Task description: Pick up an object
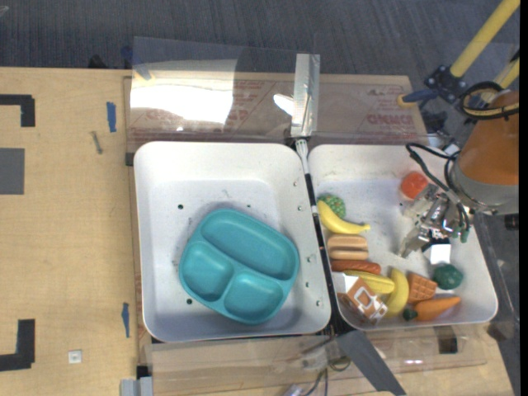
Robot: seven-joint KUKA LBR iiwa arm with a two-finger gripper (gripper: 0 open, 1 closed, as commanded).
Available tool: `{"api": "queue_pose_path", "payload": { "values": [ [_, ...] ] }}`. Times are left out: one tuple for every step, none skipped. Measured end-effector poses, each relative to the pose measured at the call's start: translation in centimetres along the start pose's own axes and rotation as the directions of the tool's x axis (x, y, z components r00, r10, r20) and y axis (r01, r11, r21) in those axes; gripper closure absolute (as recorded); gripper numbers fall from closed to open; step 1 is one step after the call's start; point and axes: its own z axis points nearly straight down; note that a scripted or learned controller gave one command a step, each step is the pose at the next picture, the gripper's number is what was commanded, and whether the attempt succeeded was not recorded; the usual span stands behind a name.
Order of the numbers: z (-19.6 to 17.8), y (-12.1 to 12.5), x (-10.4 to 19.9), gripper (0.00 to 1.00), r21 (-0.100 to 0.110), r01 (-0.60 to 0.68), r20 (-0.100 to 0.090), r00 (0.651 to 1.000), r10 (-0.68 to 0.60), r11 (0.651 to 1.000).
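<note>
My gripper (pixel 427 225) hangs low over the right side of the right bin (pixel 363 165), under the orange-banded wrist (pixel 492 151). It is among the toy food, with nothing visibly held. A red tomato (pixel 414 184) lies just behind it. A small white block (pixel 440 252) and a dark green piece (pixel 448 276) sit just in front of it. Further left lie a yellow banana (pixel 340 219), a green piece (pixel 332 203), a hot dog (pixel 348 246) and a red sausage (pixel 358 266). Along the front are a second banana (pixel 398 289), a waffle (pixel 421 287), a carrot (pixel 437 307) and a small box (pixel 364 300).
The left bin (pixel 165 180) holds a teal divided plate (pixel 239 264). A metal divider post (pixel 304 97) and a clear sheet (pixel 198 97) stand behind the bins. A yellow pole (pixel 491 25) and cables rise at the far right. The brown bench (pixel 58 221) lies left.
</note>
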Motion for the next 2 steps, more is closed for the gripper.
{"api": "queue_pose_path", "payload": {
  "values": [
    [-0.1,0.9,2.0,0.00,0.000,-0.102,0.001,0.995,0.102,0.995],
    [0.1,-0.7,-3.6,0.00,0.001,0.162,0.005,0.987,-0.162,0.987]
  ]
}}
